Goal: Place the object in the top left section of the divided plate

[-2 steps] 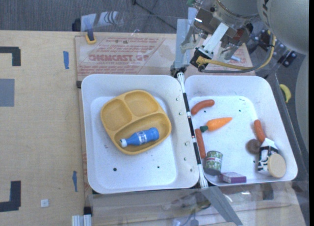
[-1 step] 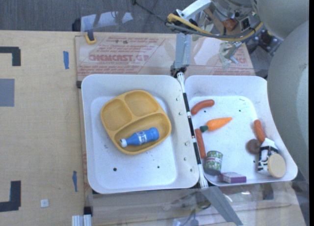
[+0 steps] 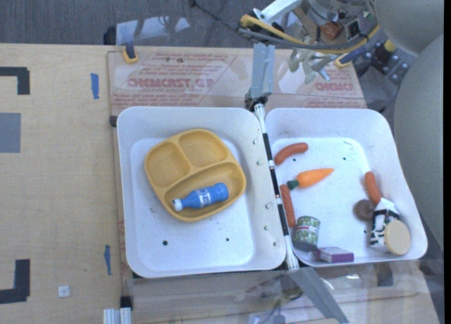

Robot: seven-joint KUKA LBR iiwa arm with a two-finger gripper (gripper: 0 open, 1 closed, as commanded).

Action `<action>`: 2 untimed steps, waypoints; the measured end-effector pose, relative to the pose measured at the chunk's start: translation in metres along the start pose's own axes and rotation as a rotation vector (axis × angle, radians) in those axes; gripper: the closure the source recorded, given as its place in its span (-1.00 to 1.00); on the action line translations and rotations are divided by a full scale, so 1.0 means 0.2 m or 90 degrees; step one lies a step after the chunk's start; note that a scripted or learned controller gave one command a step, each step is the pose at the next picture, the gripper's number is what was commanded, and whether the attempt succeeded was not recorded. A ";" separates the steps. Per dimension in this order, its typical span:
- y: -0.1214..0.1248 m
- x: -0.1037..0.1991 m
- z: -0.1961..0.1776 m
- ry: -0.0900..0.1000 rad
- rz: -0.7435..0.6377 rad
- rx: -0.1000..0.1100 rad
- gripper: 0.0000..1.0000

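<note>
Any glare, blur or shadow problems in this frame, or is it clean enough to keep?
Camera view: lighting is even and soft over both bins; the blue bottle on the yellow divided plate is sharp. The gripper at the top looks slightly soft. Reflections streak the transparent sheet along the bottom edge. Usable.

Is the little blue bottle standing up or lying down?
Lying down. The blue bottle rests on its side in the big bottom section of the yellow divided plate, white cap pointing left.

The right bin (image 3: 394,139) holds a carrot (image 3: 313,177), sausages (image 3: 290,151), a small can (image 3: 306,230) and a purple box (image 3: 335,253).
</note>
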State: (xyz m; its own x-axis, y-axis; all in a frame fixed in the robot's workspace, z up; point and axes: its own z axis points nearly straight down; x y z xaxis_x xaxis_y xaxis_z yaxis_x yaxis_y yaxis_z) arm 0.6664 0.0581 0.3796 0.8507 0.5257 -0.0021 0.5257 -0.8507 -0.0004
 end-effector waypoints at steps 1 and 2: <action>0.02 -0.06 0.01 0.001 0.051 0.001 1.00; 0.02 -0.06 -0.04 0.002 0.051 0.002 1.00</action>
State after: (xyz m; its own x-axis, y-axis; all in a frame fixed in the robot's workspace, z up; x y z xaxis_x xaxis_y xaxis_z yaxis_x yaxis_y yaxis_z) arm 0.6589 0.0479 0.3884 0.8904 0.4552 0.0008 0.4552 -0.8904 -0.0030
